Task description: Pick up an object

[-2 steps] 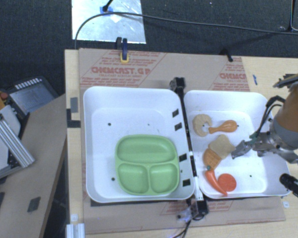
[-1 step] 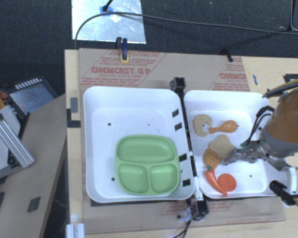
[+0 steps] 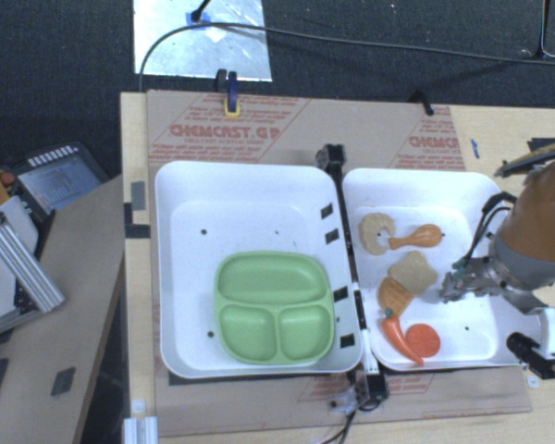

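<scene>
Food toys (image 3: 402,289) are being kept bunched in the right bin (image 3: 462,188), at nine o'clock from the gripper (image 3: 455,283), which is being held low beside the tan piece (image 3: 413,271), seemingly for a grasp

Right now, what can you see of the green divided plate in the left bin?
The pale green, plastic-looking divided plate is a rounded rectangle with three compartments: one long one across the far side, two smaller ones along the near side. It lies flat and upright on the floor of the left shallow white bin, in the near half toward the middle divider. Nothing lies in its compartments, and nothing but the bin floor touches it.
</scene>
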`<state>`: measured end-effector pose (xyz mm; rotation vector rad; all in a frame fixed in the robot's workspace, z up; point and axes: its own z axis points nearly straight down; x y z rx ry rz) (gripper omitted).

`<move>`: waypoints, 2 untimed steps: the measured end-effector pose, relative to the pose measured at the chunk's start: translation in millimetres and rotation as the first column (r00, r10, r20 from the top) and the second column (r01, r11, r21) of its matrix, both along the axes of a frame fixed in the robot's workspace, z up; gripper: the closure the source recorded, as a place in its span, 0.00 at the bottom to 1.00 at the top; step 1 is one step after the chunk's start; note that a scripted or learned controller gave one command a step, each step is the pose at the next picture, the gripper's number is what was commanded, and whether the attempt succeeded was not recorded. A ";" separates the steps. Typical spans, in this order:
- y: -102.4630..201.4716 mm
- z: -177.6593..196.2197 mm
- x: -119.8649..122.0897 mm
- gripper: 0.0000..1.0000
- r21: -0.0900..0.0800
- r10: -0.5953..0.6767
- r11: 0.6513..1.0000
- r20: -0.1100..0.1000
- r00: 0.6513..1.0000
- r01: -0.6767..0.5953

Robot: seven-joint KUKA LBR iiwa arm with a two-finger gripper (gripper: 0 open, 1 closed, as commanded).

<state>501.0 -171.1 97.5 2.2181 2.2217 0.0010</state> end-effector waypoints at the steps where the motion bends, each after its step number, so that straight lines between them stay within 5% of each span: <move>1: -8.7 49.9 -4.2 1.00 -0.001 -0.002 1.000 0.004 1.000 0.002; 2: -14.0 113.7 -2.4 1.00 -0.002 0.002 1.000 0.007 1.000 -0.002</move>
